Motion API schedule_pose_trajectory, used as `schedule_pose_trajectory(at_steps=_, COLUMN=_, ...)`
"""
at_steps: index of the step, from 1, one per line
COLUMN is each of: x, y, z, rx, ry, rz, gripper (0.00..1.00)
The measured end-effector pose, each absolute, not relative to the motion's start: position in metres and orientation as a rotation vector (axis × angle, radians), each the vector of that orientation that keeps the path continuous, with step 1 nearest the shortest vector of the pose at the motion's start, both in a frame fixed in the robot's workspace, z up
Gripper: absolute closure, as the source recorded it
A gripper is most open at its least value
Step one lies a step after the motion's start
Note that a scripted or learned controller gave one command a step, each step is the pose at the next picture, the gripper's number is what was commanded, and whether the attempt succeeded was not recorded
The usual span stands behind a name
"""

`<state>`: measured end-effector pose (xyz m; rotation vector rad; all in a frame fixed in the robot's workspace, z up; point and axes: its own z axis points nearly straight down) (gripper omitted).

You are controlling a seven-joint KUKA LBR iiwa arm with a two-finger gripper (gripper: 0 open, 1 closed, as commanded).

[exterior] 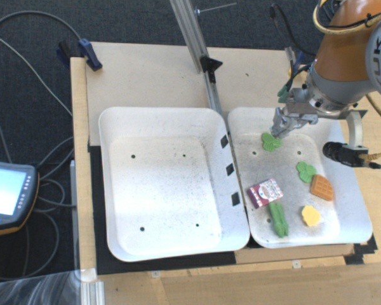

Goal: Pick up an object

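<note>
End effector [280, 131] low in right bin [349, 224], tips touching small green piece [271, 142]; grip state cannot be told. Same bin: pink box [265, 192], green stick [278, 219], waffle [321, 187], yellow piece [310, 216].

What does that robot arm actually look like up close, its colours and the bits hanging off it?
The arm is rounded, with an orange band over grey shell sections. Below sits a grey metal wrist block, narrowing to a small grey claw. Thin cables, including a yellow one and green bits, loop around the wrist. A black cylindrical part sticks out beside it.
</note>
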<state>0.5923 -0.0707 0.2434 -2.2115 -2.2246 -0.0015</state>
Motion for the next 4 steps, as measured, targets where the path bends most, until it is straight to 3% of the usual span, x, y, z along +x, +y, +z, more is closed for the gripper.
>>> schedule_pose_trajectory(at_steps=3, x=0.525, y=0.058, z=0.231, rx=-2.211, ry=-2.224, rz=0.003, gripper=1.00)
schedule_pose_trajectory(at_steps=4, x=0.526, y=0.055, z=0.232, rx=-2.219, ry=-2.220, rz=0.001, gripper=0.00)
